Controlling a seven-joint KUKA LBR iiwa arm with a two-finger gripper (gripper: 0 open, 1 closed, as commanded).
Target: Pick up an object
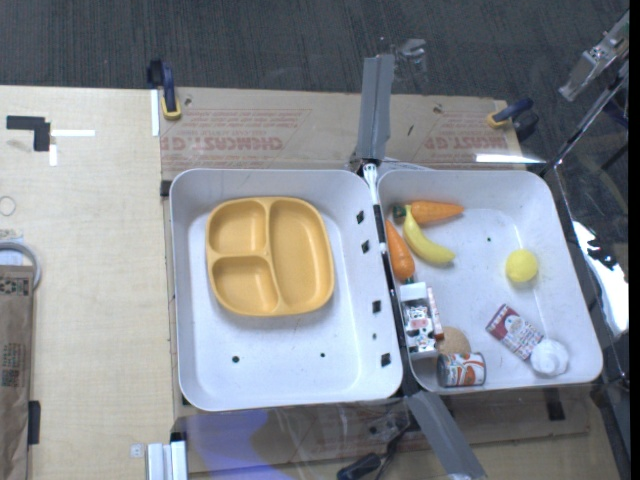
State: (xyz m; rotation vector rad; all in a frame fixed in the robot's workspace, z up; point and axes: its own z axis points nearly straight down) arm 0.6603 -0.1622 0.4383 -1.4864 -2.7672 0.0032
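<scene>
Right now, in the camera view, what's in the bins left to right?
yellow tray → milk carton → banana → can → snack packet → yellow ball → white ball. Carrots and the brown ball left out: they overlap neighbours in the order.

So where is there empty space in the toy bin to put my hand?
Bare floor lies between the banana, the yellow ball and the red packet. It's crowded along the divider, from the carrots down to the can.
</scene>
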